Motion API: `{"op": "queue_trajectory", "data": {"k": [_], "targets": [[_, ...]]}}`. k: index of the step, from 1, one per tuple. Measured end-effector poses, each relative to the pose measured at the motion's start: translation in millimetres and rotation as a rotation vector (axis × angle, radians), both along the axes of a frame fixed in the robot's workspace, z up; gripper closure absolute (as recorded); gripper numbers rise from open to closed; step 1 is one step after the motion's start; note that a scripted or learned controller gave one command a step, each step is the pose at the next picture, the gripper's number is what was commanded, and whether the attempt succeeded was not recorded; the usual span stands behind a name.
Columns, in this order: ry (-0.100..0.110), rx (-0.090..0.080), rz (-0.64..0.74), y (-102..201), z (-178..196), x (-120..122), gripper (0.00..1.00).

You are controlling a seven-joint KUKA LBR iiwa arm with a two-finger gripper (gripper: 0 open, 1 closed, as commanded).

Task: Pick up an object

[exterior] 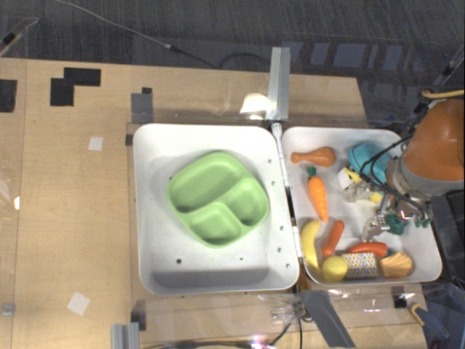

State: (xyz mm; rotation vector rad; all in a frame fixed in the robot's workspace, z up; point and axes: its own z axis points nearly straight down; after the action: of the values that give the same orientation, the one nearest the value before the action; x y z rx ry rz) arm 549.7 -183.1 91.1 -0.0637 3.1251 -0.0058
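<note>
My gripper [385, 222] hangs low over the right side of the right bin [429, 267], below the arm's orange band [439, 147]. A small teal piece [397, 226] shows right beside it; I cannot tell whether it is held. Toy foods lie in this bin: a drumstick [314, 155], a carrot [317, 197], a banana [310, 238], an orange-red stick [333, 237], a lemon [334, 269], a red chili [368, 249] and a bread piece [396, 265]. A teal object [363, 156] lies at the back, partly behind cables.
The left bin [156, 267] holds a green divided plate [218, 198]. A metal post [279, 86] stands behind the divider between the bins. The wooden bench [65, 217] stretches to the left.
</note>
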Motion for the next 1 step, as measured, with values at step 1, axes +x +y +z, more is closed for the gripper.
{"op": "queue_trajectory", "data": {"k": [1], "targets": [[-0.003,0.002,-0.067,48.5,0.1,-50.6,0.00]]}}
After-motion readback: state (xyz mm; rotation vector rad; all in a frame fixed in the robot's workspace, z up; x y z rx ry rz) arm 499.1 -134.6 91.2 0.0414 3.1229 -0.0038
